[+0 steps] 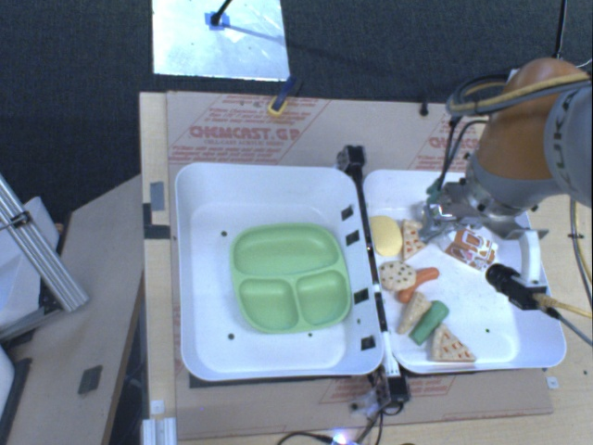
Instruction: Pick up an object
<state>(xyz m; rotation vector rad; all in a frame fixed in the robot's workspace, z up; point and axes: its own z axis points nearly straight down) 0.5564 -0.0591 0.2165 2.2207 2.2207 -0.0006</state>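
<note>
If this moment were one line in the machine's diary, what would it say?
arm: over right bin | pincer: low beside yellow toy | green tray: in left bin | pickup: not yet seen

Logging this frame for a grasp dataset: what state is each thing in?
Green tray: flat in the left bin, compartments bare.
Yellow piece: lying in the right bin.
Cookie: flat.
Green piece: lying down.
Packet: beside the hand, not visibly held.
</note>
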